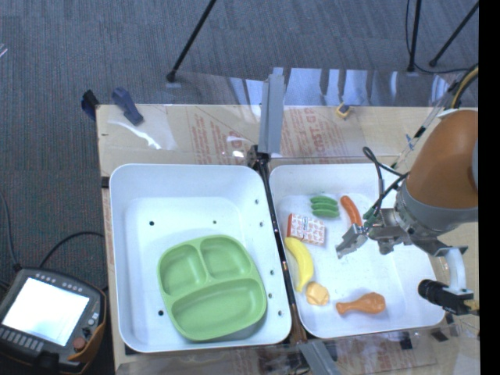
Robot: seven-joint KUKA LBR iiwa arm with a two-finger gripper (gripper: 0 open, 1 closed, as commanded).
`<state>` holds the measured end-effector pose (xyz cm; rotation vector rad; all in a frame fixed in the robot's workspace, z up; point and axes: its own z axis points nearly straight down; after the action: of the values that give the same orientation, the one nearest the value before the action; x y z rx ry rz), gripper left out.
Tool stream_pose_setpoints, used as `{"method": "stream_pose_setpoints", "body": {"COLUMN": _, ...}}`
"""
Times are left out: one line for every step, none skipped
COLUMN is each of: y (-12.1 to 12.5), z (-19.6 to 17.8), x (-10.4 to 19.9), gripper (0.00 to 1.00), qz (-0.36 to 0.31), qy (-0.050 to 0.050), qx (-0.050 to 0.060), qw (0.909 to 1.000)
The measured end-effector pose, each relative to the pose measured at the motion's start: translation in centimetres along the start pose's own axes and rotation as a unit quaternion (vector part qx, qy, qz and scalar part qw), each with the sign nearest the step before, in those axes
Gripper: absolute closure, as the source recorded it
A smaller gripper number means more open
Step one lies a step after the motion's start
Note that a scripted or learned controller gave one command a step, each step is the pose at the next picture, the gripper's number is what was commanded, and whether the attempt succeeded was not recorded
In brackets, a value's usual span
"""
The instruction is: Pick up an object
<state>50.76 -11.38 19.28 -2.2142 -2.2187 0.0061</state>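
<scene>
In the camera view, two white bins stand side by side on the bench. The left bin (133, 209) holds a green divided plate (212, 287), which lies in its near part, a little to the right of the middle.

The right bin (312, 180) holds the small objects. A green pea pod (324, 205) lies toward the far side, and just to its right an orange carrot (351, 210) lies at a slant. A small card with a red pattern (305, 229) lies left of the middle, and directly near of it a yellow banana (300, 261) lies along the left wall of this bin. A pale yellow piece (317, 294) (I cannot tell what food it is) touches or almost touches the near end of the banana. To the right of it, an orange chicken leg (362, 305) lies near the near wall.

The arm (441, 170) comes in from the right, and its gripper (349, 243) hangs over the middle of the right bin, near of the carrot and to the right of the banana. Whether its tool is apart or together I cannot tell at this angle. No object is seen between its tips.

On the floor at the near left there is a handheld control pad (47, 312) with a bright screen.
</scene>
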Motion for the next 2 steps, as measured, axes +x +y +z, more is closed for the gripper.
{"method": "stream_pose_setpoints", "body": {"y": 6.2, "z": 6.6, "x": -4.5, "gripper": 0.0, "qz": 0.048, "qy": 0.0, "qx": 0.002, "qw": 0.9988}}
{"method": "stream_pose_setpoints", "body": {"y": 11.8, "z": 10.8, "x": -6.5, "gripper": 0.0, "qz": 0.086, "qy": 0.0, "qx": 0.0, "qw": 0.9963}}
